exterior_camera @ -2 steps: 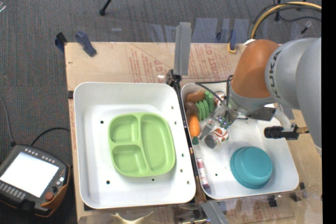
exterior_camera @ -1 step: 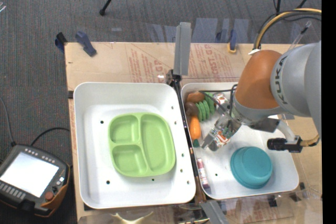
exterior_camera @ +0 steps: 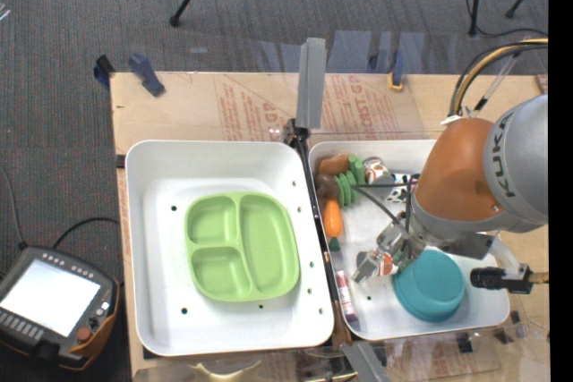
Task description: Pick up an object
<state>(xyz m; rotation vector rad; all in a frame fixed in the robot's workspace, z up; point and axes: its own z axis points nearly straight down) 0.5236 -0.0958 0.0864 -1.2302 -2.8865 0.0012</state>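
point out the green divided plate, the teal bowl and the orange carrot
green divided plate (exterior_camera: 242, 246), camera view, ridge between its compartments
teal bowl (exterior_camera: 433, 288), camera view, its inside
orange carrot (exterior_camera: 332, 219), camera view, middle of its body

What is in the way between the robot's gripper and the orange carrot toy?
Nothing visible. The gripper is low in the right bin, beside the teal bowl. The carrot lies by the bin's left wall, up and left of the gripper, with bare white bin floor between them. The green toy sits above the carrot, off that path.
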